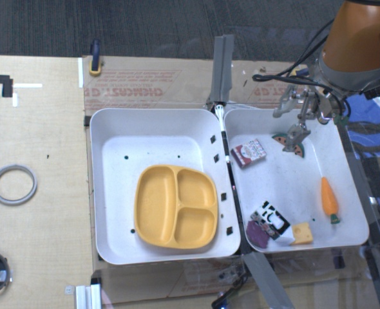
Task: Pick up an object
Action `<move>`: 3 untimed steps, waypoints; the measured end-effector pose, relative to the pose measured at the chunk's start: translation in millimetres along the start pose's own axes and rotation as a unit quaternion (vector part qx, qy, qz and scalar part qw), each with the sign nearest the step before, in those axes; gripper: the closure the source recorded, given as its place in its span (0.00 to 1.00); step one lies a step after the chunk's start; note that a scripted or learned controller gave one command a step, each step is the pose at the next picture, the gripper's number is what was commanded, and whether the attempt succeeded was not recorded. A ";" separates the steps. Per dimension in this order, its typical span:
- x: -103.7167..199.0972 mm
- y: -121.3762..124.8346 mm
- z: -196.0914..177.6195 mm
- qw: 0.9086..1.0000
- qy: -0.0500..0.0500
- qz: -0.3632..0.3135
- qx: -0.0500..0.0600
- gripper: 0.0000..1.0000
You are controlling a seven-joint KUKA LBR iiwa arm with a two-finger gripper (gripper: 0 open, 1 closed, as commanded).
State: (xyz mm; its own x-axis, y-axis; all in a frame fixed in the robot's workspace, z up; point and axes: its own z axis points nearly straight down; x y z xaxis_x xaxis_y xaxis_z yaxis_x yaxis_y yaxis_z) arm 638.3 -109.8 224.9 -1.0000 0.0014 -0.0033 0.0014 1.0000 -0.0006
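I note the gripper [297, 136] hanging over the right bin [354, 192], its opening unreadable to me, directly above a small dark toy [289, 145] near the back wall, which I judge light, rigid and best pinched across its narrow body.

red mirrored lettering on the cardboard [138, 85] is unreadable.
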 end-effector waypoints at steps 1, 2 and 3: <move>-12.1 -75.6 26.2 0.999 -0.001 0.032 0.000 0.00; -17.5 -87.6 131.5 0.999 -0.001 0.035 0.000 0.00; -2.3 -111.7 10.9 0.988 -0.001 0.156 0.000 0.00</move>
State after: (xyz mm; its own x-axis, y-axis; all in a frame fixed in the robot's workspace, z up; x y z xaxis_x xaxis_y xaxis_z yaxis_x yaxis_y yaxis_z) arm 640.5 -221.5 214.1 -0.9508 0.3098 -0.0056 0.3098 0.9508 -0.0002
